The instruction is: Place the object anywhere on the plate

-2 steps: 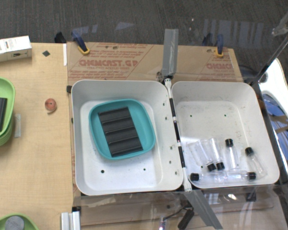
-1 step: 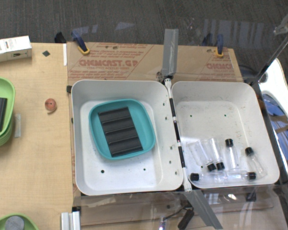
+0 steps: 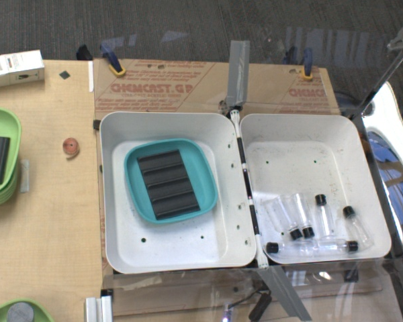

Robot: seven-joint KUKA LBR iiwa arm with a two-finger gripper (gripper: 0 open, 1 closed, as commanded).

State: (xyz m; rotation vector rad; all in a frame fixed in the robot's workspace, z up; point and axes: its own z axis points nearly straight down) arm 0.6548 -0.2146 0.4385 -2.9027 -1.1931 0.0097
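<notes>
A teal plate lies in the left white bin. On the plate rests a black ribbed block, slightly tilted. In the right white bin, several clear plastic vials with black caps lie clustered at the near right corner.
Brown cardboard sits behind the bins, held by clamps. A grey post stands between the bins at the back. On the wooden bench at the left are a green tray, a small round red piece and a white box.
</notes>
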